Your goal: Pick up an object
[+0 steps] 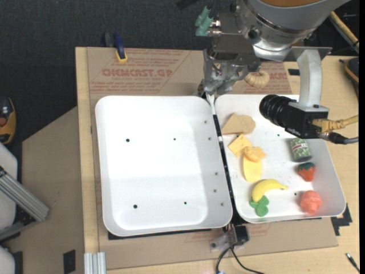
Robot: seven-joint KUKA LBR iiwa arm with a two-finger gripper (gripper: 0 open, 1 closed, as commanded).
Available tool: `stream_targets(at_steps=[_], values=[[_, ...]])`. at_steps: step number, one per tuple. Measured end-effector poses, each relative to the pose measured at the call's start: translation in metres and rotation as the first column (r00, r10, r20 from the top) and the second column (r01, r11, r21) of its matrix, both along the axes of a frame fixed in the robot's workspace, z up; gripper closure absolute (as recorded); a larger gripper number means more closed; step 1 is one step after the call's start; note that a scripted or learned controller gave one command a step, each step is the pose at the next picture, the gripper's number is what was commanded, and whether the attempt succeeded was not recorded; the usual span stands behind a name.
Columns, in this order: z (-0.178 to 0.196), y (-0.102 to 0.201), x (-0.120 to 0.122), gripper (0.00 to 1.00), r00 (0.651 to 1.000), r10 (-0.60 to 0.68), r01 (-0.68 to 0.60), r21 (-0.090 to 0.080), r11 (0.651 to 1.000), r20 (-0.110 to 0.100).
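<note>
Overhead, the KUKA arm's tool point(215, 85) hangs at the far rim where the two white bins meet; whether it is spread or pressed together cannot be told. Below and to its right, the right bin point(336, 201) holds a tan bread slice point(238, 124), a yellow cheese wedge point(242, 145), a banana point(267, 188), a small green can point(299, 149), a strawberry point(307, 170) and a pink fruit point(311, 201). Below-left lies the left bin point(108, 153).
</note>
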State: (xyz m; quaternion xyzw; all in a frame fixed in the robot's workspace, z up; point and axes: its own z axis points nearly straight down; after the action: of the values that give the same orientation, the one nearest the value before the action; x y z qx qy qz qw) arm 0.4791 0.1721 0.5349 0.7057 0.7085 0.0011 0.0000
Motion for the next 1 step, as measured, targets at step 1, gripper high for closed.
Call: stream_targets(at_steps=[1], values=[[0.0, 0.0289, 0.0, 1.0, 1.0, -0.001, 0.001, 0.0, 1.0, 0.0]])
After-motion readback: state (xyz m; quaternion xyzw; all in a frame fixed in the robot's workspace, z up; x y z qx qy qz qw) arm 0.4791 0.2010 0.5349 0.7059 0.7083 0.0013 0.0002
